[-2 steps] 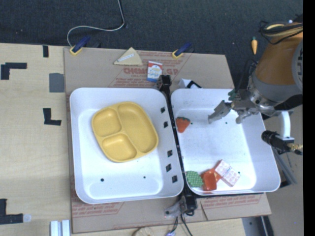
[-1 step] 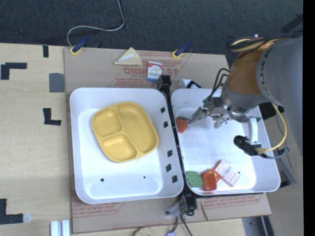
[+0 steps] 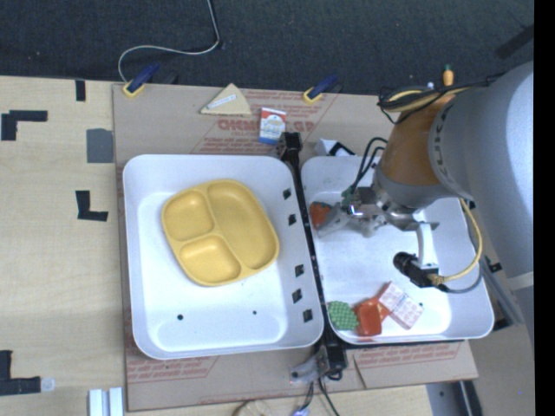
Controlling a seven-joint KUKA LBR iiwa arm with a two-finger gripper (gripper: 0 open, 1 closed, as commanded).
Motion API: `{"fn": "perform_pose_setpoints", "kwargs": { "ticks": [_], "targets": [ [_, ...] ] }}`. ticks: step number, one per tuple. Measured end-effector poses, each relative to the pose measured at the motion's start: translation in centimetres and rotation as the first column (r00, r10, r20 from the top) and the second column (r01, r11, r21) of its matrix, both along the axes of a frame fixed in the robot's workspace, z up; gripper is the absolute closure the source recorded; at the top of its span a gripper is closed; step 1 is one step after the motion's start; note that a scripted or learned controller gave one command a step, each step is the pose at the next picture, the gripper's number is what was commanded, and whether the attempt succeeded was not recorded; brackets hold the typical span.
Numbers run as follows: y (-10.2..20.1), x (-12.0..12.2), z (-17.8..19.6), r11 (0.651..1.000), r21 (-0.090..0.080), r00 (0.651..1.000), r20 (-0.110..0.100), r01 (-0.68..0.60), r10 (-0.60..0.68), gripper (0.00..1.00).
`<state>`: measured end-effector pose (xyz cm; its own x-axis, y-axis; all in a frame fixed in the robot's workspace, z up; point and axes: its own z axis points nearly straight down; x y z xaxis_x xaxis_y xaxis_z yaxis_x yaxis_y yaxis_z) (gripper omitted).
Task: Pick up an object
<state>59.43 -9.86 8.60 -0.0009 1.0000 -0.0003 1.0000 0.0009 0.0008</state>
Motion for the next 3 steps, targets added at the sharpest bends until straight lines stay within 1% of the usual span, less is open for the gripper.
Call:
{"fn": "perform_pose_setpoints", "kwargs": {
  "ticks": [1,2,3],
  "targets": [
    [-0.2,6.1,0.0,1.000,-0.001,1.000,0.002,-0.001,0.001,0.00],
    [-0.3,7.5,-0.1,1.000,0.000,1.000,0.001,-0.002,0.002,0.00],
    [-0.3,7.4,0.9,1.000,-0.002,1.000,0.000,-0.003,0.003,1.00]
  ]
}}
